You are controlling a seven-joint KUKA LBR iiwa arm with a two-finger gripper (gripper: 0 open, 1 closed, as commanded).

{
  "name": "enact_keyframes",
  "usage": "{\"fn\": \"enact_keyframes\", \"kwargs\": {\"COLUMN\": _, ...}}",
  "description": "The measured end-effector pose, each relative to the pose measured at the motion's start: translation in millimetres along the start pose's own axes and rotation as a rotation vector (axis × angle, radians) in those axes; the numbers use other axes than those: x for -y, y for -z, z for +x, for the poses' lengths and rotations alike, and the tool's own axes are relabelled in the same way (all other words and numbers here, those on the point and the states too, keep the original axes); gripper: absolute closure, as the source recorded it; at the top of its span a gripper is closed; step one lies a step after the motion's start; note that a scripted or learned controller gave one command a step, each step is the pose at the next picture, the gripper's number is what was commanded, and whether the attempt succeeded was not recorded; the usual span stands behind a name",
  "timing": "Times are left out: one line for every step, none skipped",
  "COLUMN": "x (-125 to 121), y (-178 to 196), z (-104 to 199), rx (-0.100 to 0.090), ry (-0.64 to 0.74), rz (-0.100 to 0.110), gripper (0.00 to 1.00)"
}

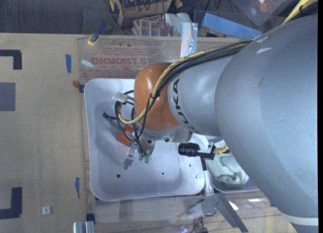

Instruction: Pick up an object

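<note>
orange object (122, 137) lies in white bin (101, 176); just beside pincer (137, 155)

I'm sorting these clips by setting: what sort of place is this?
Likely a robotics lab or workshop: a big grey arm reaches over a white bin on a wooden bench, with cardboard boxes on the floor behind.

I read even, diffuse overhead light — soft shadow under the bulky grey metal arm (262, 121) on the shallow white plastic bin (151, 181); overall slightly soft focus.

Bare bin (151, 184) floor below arm (242, 96)
</note>
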State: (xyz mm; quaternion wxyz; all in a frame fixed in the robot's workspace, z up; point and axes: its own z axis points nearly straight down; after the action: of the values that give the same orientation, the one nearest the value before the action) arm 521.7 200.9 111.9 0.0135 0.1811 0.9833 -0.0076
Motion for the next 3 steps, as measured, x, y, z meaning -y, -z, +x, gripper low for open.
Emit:
{"fn": "enact_keyframes", "kwargs": {"x": 7.5, "y": 13.6, "z": -16.9, "rx": 0.036, "ry": -0.017, "rz": -0.003, "gripper": 1.00}}
{"fn": "enact_keyframes", "kwargs": {"x": 30.0, "y": 86.6, "z": 30.7, "rx": -0.028, "ry": -0.198, "rz": -0.008, "gripper": 1.00}}
{"fn": "enact_keyframes", "kwargs": {"x": 29.0, "y": 95.9, "z": 29.3, "rx": -0.025, "ry": -0.197, "rz": -0.010, "gripper": 1.00}}
